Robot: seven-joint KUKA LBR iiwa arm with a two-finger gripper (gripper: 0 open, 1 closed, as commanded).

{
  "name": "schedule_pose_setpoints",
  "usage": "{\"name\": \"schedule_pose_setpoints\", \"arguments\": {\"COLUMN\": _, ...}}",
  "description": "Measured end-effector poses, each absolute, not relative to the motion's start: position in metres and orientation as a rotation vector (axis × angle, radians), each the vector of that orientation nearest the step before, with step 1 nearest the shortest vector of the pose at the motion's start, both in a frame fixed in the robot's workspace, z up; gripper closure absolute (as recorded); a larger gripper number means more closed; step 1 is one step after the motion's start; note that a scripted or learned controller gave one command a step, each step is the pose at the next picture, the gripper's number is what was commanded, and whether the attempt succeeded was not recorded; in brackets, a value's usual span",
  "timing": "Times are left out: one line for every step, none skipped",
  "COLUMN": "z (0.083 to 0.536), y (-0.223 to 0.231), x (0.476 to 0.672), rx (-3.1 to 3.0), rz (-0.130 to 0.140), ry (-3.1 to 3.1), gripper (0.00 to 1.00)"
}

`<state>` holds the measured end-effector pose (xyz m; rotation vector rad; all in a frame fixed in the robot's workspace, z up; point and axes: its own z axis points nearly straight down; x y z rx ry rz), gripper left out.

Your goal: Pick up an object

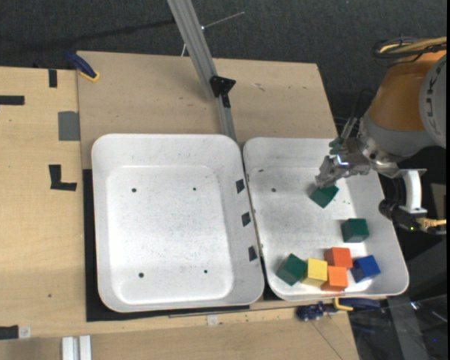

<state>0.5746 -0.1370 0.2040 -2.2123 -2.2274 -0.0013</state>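
My gripper (327, 182) reaches in from the right over the upper part of the right bin (285, 156). A dark green block (324, 196) sits tilted at its fingertips, gripped between the fingers. Several other blocks lie in the bin's near right corner: a green one (355, 229), a dark green one (291, 268), a yellow one (316, 270), two orange ones (339, 257) (336, 277) and a blue one (366, 267).
The left bin (105, 201) lies beside the right one, their rims touching. A grey metal pole (199, 43) slants across the bench behind the bins. The arm's orange band (409, 88) hangs over the right bin's far right edge.
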Motion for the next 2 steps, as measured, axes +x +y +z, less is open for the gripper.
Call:
{"name": "schedule_pose_setpoints", "arguments": {"z": 0.208, "y": -0.090, "x": 0.567, "rx": -2.214, "rz": 0.000, "ry": -2.227, "gripper": 1.00}}
{"name": "schedule_pose_setpoints", "arguments": {"z": 0.223, "y": -0.038, "x": 0.568, "rx": -2.213, "rz": -0.002, "ry": -2.229, "gripper": 1.00}}
